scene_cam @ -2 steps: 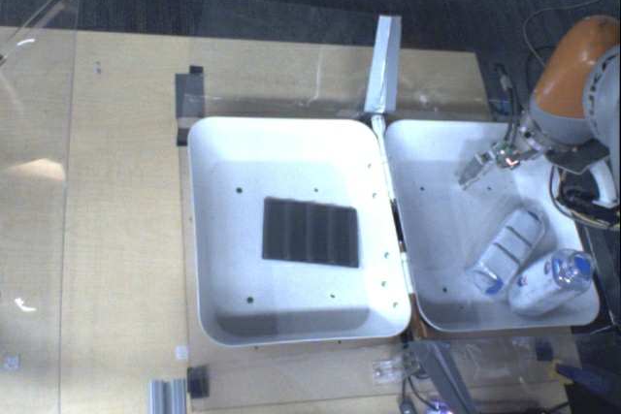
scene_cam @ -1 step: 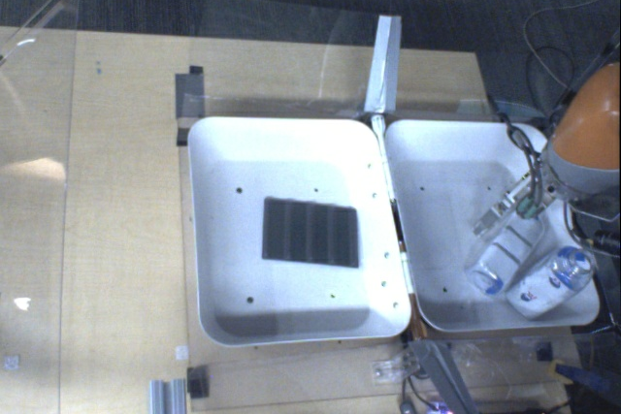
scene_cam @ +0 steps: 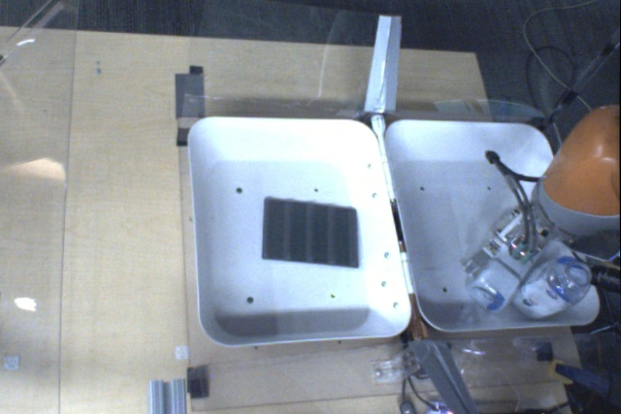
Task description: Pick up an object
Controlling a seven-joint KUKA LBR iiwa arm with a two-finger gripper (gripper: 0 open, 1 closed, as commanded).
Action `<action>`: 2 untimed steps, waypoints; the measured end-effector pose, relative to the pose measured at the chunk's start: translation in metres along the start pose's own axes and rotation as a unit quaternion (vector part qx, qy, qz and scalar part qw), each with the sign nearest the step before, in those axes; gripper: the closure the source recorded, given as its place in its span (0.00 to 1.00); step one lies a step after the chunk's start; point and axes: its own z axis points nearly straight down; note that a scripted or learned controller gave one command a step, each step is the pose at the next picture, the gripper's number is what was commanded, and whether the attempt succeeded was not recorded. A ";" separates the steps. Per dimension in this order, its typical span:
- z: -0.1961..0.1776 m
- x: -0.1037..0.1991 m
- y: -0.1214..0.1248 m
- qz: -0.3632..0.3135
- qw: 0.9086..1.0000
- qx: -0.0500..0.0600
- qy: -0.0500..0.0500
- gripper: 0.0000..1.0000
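A: Where is the arm?

B: At the right edge of the frame. Its orange band (scene_cam: pixel 587 155) shows above the grey wrist, and the gripper (scene_cam: pixel 505 247) reaches down into the lower right part of the right bin (scene_cam: pixel 437 160).

A: Is it holding anything?

B: I cannot tell. The gripper's end is a tangle of metal and cables over clear plastic, too cluttered to read.

A: What lies under it?

B: Clear plastic bottles (scene_cam: pixel 548 286) in the lower right corner of the right bin, one with a blue cap or ring. They lie just beside the gripper's tip, perhaps touching it; the contact is not clear. A dark cable (scene_cam: pixel 509 172) runs from the wrist toward the middle of that bin.

A: And the left bin (scene_cam: pixel 223 160)?

B: It holds a dark ribbed rectangular pad (scene_cam: pixel 310 232) lying flat near its middle, well apart from the gripper.

A: Anything else around?

B: A metal strut (scene_cam: pixel 383 63) rises at the upper seam between the bins, small black brackets (scene_cam: pixel 190 92) sit at the left bin's corners, and a clear panel (scene_cam: pixel 39 160) covers the wooden bench (scene_cam: pixel 116 238) on the left.
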 end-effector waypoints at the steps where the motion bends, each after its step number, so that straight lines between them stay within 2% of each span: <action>1: -0.001 0.012 -0.014 -0.014 1.000 -0.002 -0.002 0.00; 2: 0.000 0.042 0.079 0.004 1.000 -0.001 0.002 0.00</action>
